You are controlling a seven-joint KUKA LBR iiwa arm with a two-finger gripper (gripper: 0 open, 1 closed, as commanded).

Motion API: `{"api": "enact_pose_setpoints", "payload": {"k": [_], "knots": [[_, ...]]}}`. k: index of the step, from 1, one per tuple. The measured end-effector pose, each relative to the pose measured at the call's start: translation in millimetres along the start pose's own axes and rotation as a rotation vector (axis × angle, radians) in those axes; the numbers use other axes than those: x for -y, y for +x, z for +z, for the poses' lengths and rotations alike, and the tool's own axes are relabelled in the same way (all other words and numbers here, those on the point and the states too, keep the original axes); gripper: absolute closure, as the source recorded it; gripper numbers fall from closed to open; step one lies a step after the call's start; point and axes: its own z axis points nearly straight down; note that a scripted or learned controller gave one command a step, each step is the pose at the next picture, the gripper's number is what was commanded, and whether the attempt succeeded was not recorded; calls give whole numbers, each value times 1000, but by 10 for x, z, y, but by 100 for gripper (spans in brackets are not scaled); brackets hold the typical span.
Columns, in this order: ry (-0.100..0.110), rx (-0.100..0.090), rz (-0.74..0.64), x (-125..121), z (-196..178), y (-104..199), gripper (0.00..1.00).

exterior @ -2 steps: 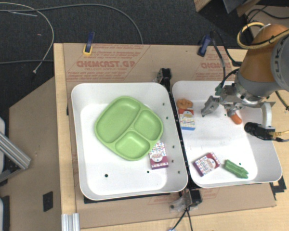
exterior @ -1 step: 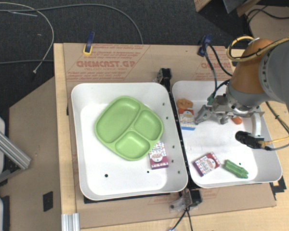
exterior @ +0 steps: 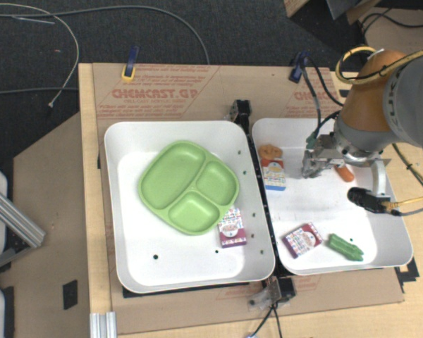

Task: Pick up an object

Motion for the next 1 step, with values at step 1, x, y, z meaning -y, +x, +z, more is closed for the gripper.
{"api": "enact_pose_setpoints", "payload": {"k": [1], "knots": [[-7, 3, -1, -39, -649, -21, 100]]}}
